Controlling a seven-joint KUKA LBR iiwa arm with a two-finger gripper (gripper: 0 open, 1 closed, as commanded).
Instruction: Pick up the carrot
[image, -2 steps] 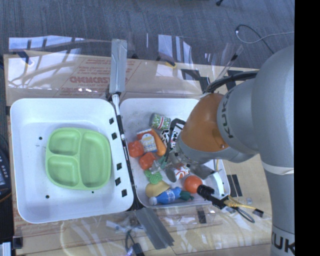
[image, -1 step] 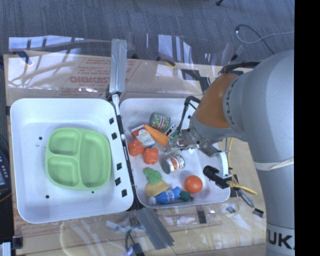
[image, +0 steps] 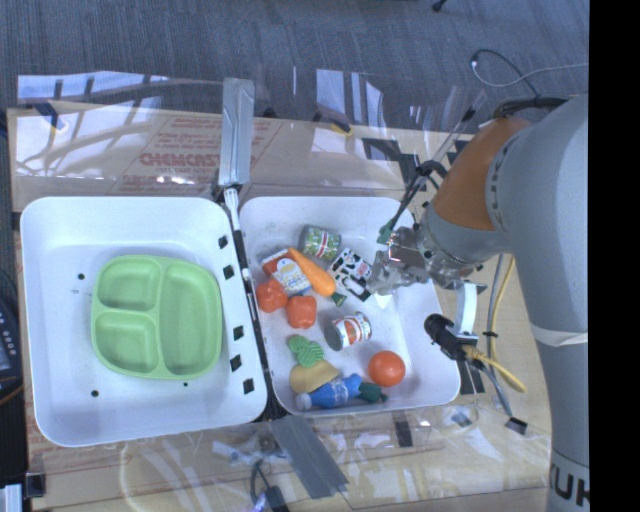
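Note:
The carrot (image: 314, 272) is orange and tapered. It lies at a slant in the upper middle of the right bin (image: 428, 385), between a green can (image: 320, 242) and a small orange-and-white carton (image: 285, 274). My gripper (image: 383, 272) hangs over the right part of that bin, just right of a black-and-white patterned item (image: 350, 268). It stands about a hand's width to the right of the carrot, apart from it. Nothing shows in its grasp.
Around the carrot in the right bin lie a red tomato (image: 270, 295), a red pepper (image: 302, 311), a small can (image: 351, 330), an orange (image: 387, 368), a green-and-yellow toy (image: 311, 365) and a blue bottle (image: 335, 392). The left bin (image: 50, 240) holds a green divided plate (image: 158, 317).

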